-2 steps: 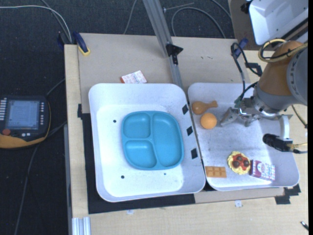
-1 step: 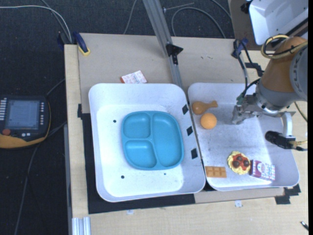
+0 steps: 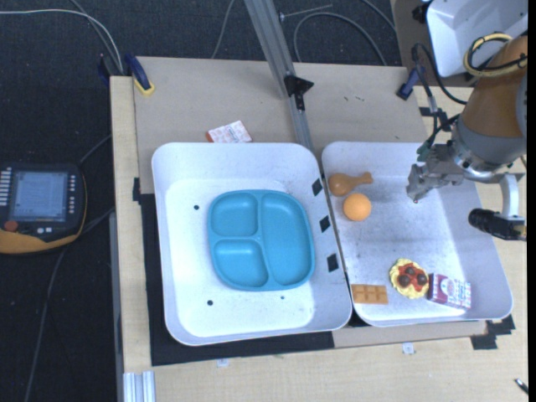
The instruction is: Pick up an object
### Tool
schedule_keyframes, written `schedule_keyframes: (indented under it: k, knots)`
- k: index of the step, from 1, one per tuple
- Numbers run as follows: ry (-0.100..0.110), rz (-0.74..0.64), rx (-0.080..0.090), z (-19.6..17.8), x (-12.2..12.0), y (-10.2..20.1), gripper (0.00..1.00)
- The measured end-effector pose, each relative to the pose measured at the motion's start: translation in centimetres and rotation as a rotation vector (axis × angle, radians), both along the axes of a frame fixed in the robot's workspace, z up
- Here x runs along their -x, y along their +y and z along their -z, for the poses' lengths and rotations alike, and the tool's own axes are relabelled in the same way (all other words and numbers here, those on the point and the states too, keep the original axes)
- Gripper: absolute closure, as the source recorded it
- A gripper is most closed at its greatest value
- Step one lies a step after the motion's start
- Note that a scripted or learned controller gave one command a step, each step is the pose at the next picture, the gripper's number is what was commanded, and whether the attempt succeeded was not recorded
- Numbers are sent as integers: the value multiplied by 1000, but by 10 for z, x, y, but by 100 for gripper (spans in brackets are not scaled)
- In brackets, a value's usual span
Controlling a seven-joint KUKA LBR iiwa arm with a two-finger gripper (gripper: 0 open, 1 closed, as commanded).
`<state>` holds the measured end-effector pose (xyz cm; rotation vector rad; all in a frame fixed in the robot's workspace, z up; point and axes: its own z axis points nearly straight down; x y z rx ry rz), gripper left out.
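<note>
Position: one fixed camera, mounted above the pale wooden bench (image 3: 209,99).
Facing: downward at a slant, so the bench's far edge lies toward the top of the frame.
Distance: far enough back to take in both shallow white plastic bins (image 3: 251,162) whole, along with the dark floor around the bench.
Left margin: reaches past the bench to a grey handheld control pendant with a screen (image 3: 38,203) lying on the floor.
Right margin: the grey robot arm with an orange band (image 3: 494,99) enters here, cropped by the frame.
Centre: a slanted grey metal pole (image 3: 272,36) crosses the upper middle.
</note>
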<state>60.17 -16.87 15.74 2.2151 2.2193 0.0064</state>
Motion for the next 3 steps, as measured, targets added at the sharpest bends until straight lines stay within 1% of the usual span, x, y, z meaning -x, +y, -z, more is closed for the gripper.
schedule_keyframes:
  k: [1,2,3]
  knots:
    - [-2,0,1,-66,-3,1,100]
    - [2,0,0,-91,-4,2,100]
    - [5,-5,-4,-97,-8,51,100]
